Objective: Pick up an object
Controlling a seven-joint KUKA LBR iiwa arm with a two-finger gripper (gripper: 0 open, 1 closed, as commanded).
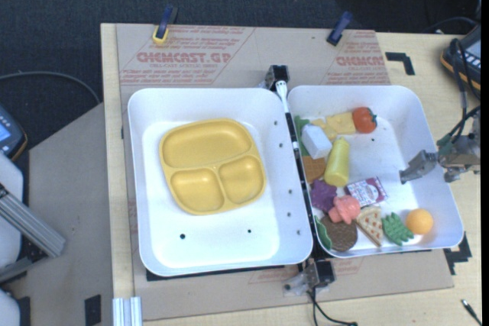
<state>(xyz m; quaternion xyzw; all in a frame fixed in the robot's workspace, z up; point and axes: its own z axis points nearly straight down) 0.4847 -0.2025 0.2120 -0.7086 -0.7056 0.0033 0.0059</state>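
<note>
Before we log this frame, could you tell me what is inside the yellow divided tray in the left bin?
The yellow divided tray in the left bin shows three bare compartments, with nothing in them. What lies beneath the tray is covered, so that cannot be seen.

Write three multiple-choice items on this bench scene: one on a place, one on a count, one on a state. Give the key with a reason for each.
1. Where does the yellow tray lie?
A. left bin
B. right bin
C. on the floor

2. How many compartments has the tray?
A. one
B. three
C. six

3. Where is the gripper?
A. over the left bin
B. over the right bin, on its right side
C. over the tray

Key: 1 A, the tray sits inside the left bin. 2 B, one long hollow and two small ones show. 3 B, it sits right of the toy food, with the orange ball below it.
</note>
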